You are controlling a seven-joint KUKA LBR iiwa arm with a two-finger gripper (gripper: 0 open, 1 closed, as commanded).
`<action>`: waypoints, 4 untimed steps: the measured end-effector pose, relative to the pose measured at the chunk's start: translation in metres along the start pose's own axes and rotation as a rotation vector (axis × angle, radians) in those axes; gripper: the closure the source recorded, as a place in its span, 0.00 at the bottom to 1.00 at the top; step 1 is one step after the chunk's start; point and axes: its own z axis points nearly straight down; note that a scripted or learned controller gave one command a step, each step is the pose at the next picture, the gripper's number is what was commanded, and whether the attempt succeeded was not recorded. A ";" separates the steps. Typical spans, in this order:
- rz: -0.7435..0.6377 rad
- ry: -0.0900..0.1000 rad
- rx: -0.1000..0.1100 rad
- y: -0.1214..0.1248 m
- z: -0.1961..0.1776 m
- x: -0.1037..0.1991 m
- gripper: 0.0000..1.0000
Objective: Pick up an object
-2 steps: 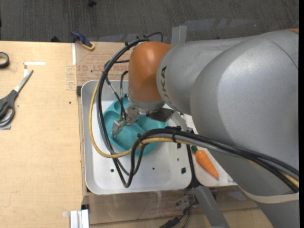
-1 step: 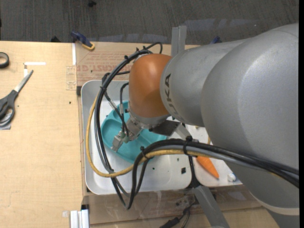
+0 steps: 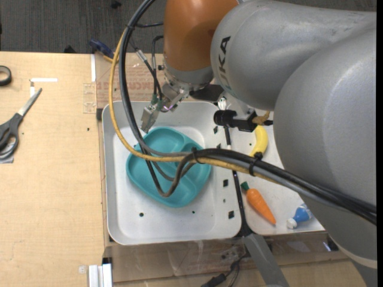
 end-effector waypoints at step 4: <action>-0.569 0.004 0.002 -0.098 0.122 0.120 0.00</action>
